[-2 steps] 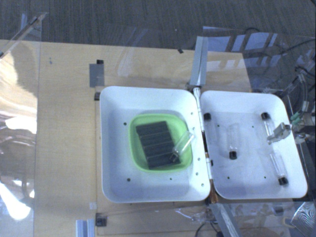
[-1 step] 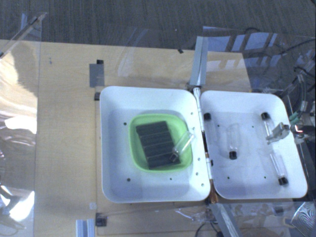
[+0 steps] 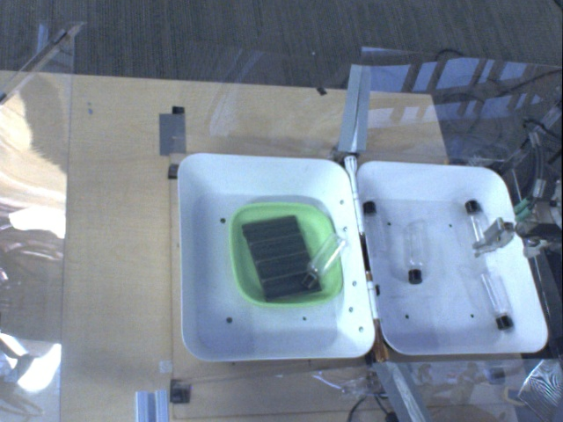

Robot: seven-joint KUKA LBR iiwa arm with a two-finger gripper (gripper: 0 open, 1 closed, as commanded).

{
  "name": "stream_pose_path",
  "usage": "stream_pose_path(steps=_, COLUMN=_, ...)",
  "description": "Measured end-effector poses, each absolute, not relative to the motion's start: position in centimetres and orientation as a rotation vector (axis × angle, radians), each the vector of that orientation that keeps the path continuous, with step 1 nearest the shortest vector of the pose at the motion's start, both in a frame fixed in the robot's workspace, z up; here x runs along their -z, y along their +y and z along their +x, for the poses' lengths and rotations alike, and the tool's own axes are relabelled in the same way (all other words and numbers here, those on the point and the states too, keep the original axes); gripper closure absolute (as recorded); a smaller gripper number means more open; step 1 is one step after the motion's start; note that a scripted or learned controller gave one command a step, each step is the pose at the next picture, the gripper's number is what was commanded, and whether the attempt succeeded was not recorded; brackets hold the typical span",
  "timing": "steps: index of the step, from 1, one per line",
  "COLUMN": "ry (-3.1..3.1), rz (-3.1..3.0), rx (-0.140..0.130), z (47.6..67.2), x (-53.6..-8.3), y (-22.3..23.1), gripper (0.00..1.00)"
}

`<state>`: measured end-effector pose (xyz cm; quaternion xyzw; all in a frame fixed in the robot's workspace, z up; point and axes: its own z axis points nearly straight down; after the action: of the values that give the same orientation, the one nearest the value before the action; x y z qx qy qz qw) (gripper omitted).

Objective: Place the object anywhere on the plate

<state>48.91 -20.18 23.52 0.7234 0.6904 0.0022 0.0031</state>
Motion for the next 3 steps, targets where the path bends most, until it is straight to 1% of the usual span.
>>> stream_pose_path(steps=1, ry=2.240, rz=2.193, rx=-0.004, z=49.9, x=-24.1, y=-20.2, gripper=0.00)
stream_pose_path(steps=2, ry=2.196, rz=2.239, rx=-0.004, z=48.9, x=-24.2, y=-20.5, gripper=0.00)
stream_pose_path(steps=3, ry=2.123, rz=2.305, rx=-0.005, z=48.9, x=-25.5, y=-20.4, gripper=0.00)
